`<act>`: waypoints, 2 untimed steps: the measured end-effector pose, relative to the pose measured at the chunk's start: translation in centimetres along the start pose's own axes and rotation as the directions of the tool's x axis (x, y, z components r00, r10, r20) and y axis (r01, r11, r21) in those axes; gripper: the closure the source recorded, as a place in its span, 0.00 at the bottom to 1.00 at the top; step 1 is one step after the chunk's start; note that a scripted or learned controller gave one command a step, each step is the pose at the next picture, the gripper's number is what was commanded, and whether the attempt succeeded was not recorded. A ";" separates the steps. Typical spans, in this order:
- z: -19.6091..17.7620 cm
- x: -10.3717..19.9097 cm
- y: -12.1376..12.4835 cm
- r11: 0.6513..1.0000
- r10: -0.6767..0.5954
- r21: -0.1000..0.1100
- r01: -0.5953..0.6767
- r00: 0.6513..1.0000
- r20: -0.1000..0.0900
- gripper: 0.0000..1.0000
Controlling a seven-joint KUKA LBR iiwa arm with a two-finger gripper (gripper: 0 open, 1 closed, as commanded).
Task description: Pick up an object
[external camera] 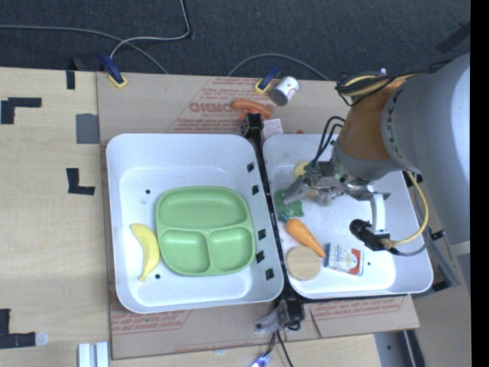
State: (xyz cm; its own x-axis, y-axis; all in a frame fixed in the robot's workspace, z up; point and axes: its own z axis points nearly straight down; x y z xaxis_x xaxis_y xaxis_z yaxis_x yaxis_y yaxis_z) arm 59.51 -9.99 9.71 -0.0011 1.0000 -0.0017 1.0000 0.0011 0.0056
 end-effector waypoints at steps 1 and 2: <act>1.0 0.2 7.5 1.000 -0.001 -0.002 0.001 1.000 0.001 0.00; -8.8 1.3 -0.3 1.000 0.000 0.005 0.000 1.000 -0.001 0.00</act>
